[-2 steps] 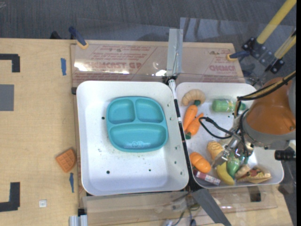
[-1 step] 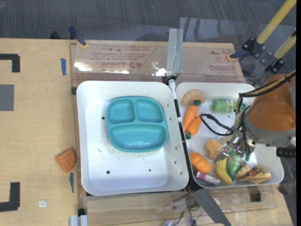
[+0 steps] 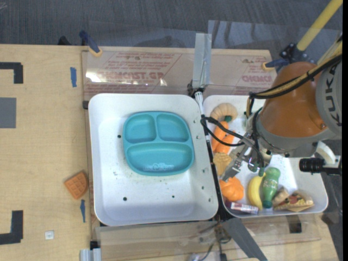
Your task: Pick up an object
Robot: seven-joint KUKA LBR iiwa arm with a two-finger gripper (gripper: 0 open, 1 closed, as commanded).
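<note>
Gripper [image 3: 237, 165] low in right bin [image 3: 321, 200], jaws apart, holding nothing. Below it, orange toy fruit [image 3: 232, 189], prob. light hard plastic, round & slippery; best pinched across middle.

Divided plate [image 3: 158, 143] in middle of left bin [image 3: 103, 162]; banana [image 3: 254, 191], bottle [image 3: 269, 183], pizza slice [image 3: 293, 201] along right bin's [image 3: 321, 200] front edge; waffle [image 3: 76, 184] on tabletop [image 3: 38, 145], left.
</note>
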